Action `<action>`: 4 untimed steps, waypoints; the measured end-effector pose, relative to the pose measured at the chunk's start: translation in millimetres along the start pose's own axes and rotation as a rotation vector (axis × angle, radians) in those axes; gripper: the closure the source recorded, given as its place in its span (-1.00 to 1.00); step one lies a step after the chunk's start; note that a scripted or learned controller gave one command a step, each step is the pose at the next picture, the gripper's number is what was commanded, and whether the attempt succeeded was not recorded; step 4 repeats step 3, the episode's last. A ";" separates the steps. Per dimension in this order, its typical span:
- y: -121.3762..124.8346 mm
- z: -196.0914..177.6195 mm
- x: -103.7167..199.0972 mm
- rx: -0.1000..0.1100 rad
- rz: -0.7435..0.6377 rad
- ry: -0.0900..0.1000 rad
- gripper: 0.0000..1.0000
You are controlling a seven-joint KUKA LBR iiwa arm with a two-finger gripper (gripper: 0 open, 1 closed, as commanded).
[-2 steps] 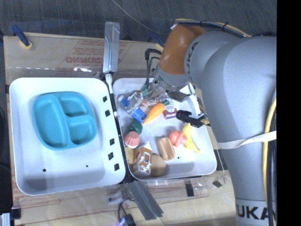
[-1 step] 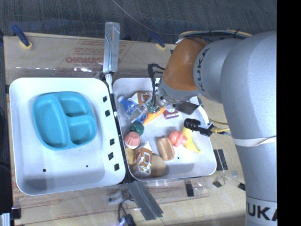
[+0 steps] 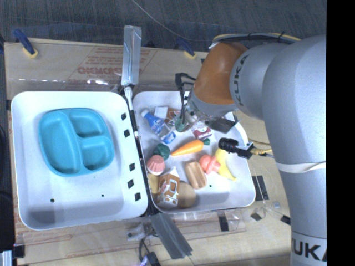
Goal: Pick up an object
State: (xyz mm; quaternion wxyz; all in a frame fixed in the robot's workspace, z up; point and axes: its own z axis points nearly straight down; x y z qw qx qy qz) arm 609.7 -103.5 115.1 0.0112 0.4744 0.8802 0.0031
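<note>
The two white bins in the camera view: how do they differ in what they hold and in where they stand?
The left bin holds one thing, a blue divided tray; the right bin holds many small toy foods, among them an orange carrot and a hot dog. The left bin lies away from the arm; the right bin lies under it, with the end effector over its far part. Both are shallow, white and rounded at the corners.
</note>
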 end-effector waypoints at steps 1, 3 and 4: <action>-28.9 4.1 -25.7 0.012 -0.340 0.016 1.00; 78.3 -79.6 27.2 0.013 0.178 0.013 1.00; 78.3 -79.6 27.2 0.013 0.178 0.013 1.00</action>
